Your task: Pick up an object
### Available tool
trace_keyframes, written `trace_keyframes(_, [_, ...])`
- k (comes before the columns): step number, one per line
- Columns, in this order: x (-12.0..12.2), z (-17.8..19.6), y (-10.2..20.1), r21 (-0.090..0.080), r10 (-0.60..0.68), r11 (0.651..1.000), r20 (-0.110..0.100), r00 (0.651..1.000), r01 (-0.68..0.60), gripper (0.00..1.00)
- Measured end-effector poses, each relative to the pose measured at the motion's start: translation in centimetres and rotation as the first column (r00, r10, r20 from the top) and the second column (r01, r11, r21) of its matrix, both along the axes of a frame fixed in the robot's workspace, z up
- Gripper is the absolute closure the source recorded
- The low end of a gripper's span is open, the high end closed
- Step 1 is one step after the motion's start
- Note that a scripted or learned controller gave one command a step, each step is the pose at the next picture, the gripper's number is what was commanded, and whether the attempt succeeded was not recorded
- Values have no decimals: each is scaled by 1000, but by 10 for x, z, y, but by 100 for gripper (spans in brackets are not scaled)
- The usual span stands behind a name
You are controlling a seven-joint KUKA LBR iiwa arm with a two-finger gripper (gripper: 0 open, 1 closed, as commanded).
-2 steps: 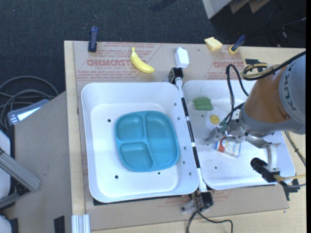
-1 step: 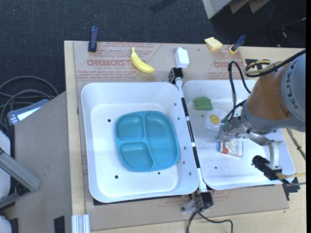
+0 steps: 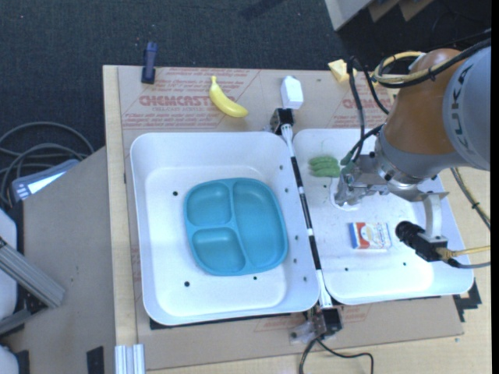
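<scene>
My gripper (image 3: pixel 348 193) hangs low over the right bin (image 3: pixel 390 287), near its left side, with the grey and orange arm reaching in from the right. A green, soft-looking object (image 3: pixel 323 165) lies just up and left of the gripper, close to the bin's far-left corner. A small white card box with red and blue print (image 3: pixel 368 235) lies flat on the bin floor below and right of the gripper. Both objects sit apart from the gripper. The arm's body hides the far right part of this bin.
A blue divided plate (image 3: pixel 234 226) fills the middle of the left bin (image 3: pixel 156 178). On the bench behind the bins lie a yellow banana (image 3: pixel 226 100), a white block (image 3: pixel 291 92), a dark blue item (image 3: pixel 148 61) and a yellow scrap (image 3: pixel 337 70).
</scene>
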State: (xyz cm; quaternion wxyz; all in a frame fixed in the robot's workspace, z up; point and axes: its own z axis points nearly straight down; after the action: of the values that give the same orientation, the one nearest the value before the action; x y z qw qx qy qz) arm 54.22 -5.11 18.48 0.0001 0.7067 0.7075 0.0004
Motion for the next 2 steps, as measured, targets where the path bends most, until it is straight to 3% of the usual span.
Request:
trace_keyframes(1, [0,0,0,0,-1,1000,-1,1000,1,0])
trace_keyframes(2, [24,-100,-61,-1,-2,1000,-1,1000,2,0])
